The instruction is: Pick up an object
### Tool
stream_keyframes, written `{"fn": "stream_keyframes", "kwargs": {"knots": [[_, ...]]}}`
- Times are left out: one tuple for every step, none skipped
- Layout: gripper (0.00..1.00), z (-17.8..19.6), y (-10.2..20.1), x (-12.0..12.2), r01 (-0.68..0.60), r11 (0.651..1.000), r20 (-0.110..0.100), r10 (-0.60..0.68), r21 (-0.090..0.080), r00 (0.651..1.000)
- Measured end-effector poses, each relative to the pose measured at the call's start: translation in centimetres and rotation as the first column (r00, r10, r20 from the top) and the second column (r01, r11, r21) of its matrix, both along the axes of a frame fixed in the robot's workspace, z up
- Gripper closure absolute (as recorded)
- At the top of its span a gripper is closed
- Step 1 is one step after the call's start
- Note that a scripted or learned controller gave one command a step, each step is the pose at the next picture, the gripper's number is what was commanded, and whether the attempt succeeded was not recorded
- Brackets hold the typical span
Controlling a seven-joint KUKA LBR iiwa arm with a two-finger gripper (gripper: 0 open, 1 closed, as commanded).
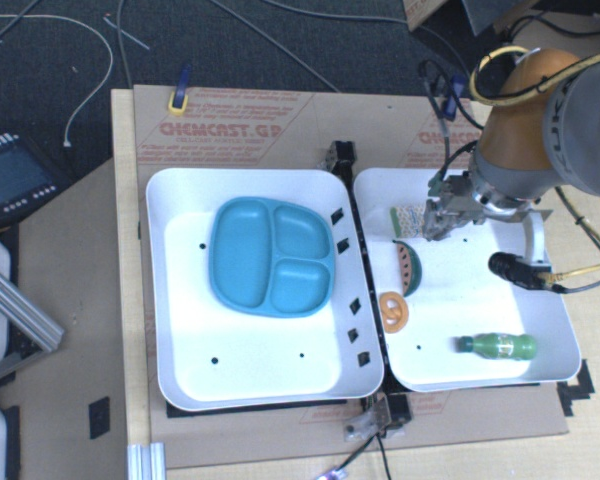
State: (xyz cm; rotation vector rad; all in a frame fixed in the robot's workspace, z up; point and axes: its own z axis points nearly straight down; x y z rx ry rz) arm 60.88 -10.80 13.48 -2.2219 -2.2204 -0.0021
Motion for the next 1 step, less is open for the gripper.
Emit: {"fn": "stream_keyframes", "kwargs": {"knots": [[1.00,4.41,-0.16,-0.07,-0.001,1.000,0.005,0.001,-0.002,1.000]]}}
